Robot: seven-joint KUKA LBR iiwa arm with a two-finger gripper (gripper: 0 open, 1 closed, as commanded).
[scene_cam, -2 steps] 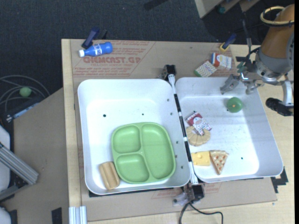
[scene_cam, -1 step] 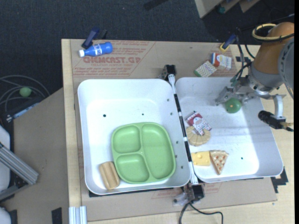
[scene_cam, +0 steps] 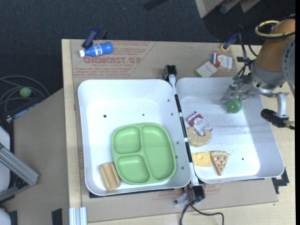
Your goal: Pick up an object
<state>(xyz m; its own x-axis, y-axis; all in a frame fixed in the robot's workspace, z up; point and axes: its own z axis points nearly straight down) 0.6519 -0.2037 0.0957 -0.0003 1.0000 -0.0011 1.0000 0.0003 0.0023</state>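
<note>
The end effector [scene_cam: 233, 99] is hanging over the right bin [scene_cam: 262, 158], its jaws closing on a green ball [scene_cam: 233, 107] near the bin's far wall, well apart from the cracker [scene_cam: 198, 138] and cheese [scene_cam: 202, 159] by the divider.

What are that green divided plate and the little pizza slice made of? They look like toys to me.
The green divided plate looks like moulded plastic: one even pale green, smooth, with a soft sheen and rounded compartment ridges. The pizza slice seems to be hard toy plastic too, judging by its flat printed-looking colours and crisp triangular edge, though at this size I cannot rule out wood or foam.
</note>
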